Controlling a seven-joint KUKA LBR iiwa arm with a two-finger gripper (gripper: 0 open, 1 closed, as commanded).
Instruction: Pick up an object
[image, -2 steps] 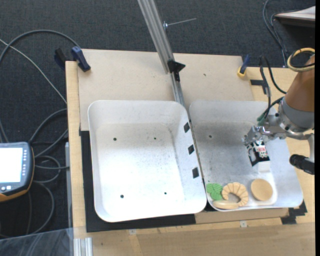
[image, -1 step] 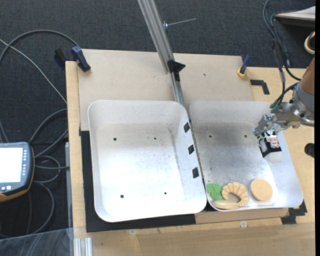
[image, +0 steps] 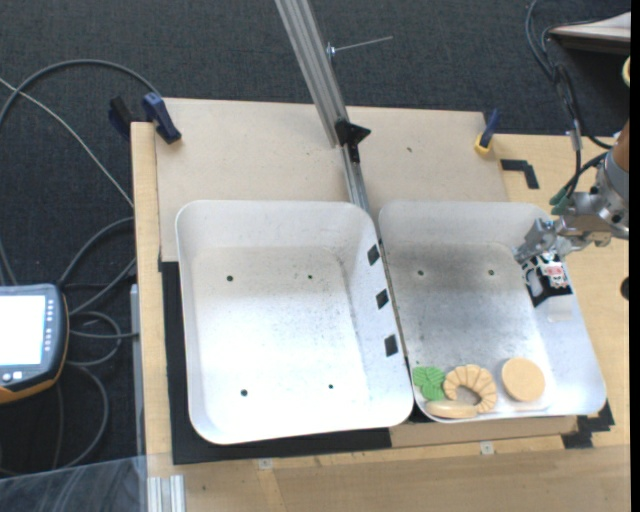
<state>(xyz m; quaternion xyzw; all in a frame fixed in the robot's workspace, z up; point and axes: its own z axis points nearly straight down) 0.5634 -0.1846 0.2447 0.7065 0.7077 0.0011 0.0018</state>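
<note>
Most of my arm (image: 618, 190) is cut off by the frame's right edge, so I see little more than its wrist end reaching in over the right bin (image: 470, 300). My pincer (image: 545, 262) hangs above that bin's right side, toward its far half, and it is small and cluttered with dark and light parts and a spot of red; I cannot tell whether it is released or clenched, and I see nothing that I could call gripped. The things to pick lie well apart from it, lined up along the bin's near wall: a green piece (image: 428, 381) at the left, partly hidden behind a tan ridged crescent (image: 470, 386), then a flat round tan disc (image: 523, 379) just beside that. The crescent arches toward the far side, its long axis running left to right along the wall, with a pale strip under it that I cannot make out. The left bin (image: 280, 320) sits beside, touching along the middle edge.
</note>
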